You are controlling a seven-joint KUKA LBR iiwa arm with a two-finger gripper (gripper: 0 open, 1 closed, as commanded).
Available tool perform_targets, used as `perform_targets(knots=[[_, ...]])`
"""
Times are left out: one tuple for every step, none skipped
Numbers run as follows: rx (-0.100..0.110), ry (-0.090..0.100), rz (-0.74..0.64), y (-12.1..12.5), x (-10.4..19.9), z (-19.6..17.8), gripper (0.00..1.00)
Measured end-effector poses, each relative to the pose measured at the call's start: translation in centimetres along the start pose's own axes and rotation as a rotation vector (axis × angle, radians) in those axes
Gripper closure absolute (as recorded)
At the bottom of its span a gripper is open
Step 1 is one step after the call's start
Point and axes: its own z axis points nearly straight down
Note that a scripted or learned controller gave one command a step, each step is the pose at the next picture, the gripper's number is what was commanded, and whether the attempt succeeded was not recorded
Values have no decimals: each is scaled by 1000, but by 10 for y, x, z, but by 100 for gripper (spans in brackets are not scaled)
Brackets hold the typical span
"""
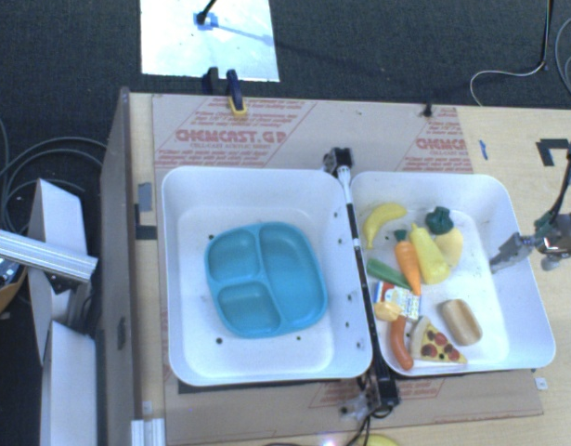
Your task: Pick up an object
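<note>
Bright even light, soft grain, faint shadows

You are looking down on a bench [294,124] topped with a brown printed board, its red lettering showing along the far strip and at the near edge; two shallow white bins sit directly on it, side by side and touching along their inner rims; the left bin [188,249] takes the middle of the board, the right bin [522,314] runs to its right side; a small black clamp [338,161] sits at the far end of the seam between them, and another black fitting [382,390] at the near end; a blue-and-yellow clamp [233,91] grips the bench's far edge.
</note>
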Motion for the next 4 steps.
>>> perform_targets(knots=[[12, 7, -6, -4, 71, 126, 0], [-6, 1, -3, 44, 76, 172, 0], [-10, -1, -5, 138, 81, 172, 0], [-3, 0, -5, 134, 80, 163, 100]])
